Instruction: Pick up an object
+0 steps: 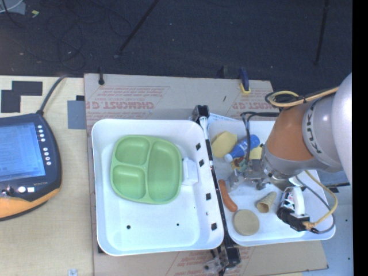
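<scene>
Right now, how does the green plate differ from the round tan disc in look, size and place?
The green plate is pale green and split into three compartments; the tan disc is plain beige with no divisions. The plate is much larger than the disc. The plate lies in the left bin, the disc in the right bin, beside an orange sausage. Both lie flat and have rounded outlines.

The gripper (244,177) sat low inside the right bin (322,234), its finger state not discernible. Just above it lay a yellow lemon-like object (223,144) and a blue object (246,147). An orange-red sausage-shaped item (227,196) lay just below-left of it, a round tan disc (246,222) below, and a cone-shaped piece (267,201) below-right. Well to its left, the left bin (115,234) contained a green divided plate (146,169). A teach pendant (26,160) rested farther left.
</scene>
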Robot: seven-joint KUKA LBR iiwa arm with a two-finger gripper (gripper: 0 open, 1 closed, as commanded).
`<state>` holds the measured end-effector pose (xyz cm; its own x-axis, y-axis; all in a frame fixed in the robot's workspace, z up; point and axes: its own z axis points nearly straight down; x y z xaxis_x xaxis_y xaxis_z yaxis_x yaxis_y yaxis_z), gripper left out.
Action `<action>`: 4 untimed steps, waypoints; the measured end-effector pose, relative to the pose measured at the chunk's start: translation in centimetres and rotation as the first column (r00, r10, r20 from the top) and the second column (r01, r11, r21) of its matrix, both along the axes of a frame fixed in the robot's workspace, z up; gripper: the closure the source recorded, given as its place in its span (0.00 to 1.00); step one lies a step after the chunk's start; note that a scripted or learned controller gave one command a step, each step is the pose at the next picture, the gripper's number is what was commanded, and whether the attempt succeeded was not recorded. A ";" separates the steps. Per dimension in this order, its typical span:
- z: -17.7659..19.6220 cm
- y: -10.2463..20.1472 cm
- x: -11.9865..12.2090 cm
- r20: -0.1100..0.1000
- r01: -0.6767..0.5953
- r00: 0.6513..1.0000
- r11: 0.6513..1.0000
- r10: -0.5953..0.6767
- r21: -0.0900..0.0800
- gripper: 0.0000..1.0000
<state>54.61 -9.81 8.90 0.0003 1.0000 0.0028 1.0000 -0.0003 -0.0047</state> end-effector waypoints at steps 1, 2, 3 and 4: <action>1.1 0.1 0.1 0.003 0.001 1.000 1.000 -0.001 0.004 1.00; 1.0 0.1 0.1 0.002 0.003 1.000 1.000 -0.003 0.004 0.00; 2.0 0.0 0.1 -0.001 0.003 1.000 1.000 -0.003 0.005 1.00; 1.9 0.0 0.1 -0.001 0.004 1.000 1.000 -0.004 0.006 0.00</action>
